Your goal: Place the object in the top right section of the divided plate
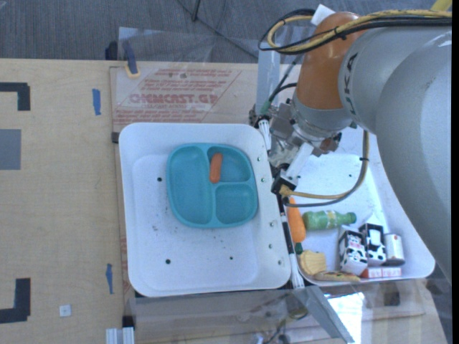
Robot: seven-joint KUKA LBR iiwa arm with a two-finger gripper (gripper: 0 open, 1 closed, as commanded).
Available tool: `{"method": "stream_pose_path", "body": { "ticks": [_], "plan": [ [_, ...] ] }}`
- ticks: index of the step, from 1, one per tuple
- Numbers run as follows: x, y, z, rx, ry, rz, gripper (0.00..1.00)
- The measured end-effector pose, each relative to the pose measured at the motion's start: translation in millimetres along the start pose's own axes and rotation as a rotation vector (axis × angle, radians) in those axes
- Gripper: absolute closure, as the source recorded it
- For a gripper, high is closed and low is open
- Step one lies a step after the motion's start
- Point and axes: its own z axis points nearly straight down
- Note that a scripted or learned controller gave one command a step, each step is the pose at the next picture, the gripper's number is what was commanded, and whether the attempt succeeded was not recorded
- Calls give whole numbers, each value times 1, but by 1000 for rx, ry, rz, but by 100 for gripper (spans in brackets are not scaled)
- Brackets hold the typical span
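Orange piece (216, 168), perhaps a sausage, lies in the plate's (188, 192) top right section.
Claw (278, 153) near carrot (295, 222) and bottle (326, 220); its opening cannot be told.

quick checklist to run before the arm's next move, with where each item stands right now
1. Orange object inside the top right section of the teal divided plate: ok, it lies near that section's left wall.
2. Plate flat inside the left bin: ok.
3. Gripper off the plate: ok, it hangs over the edge between the two bins, to the plate's right.
4. Gripper carrying nothing: cannot tell.
5. Carrot and green bottle out of the way in the right bin: ok, both lie apart from the plate.
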Motion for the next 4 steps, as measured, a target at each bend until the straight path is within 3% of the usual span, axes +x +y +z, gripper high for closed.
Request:
{"method": "stream_pose_path", "body": {
  "ticks": [1,2,3,4],
  "plan": [
    [-22,-4,1,3,-2,358,100],
    [-54,-3,1,3,-1,486,100],
    [-25,-47,-10,3,-1,661,100],
    [-3,50,0,-1,0,718,100]
  ]
}}
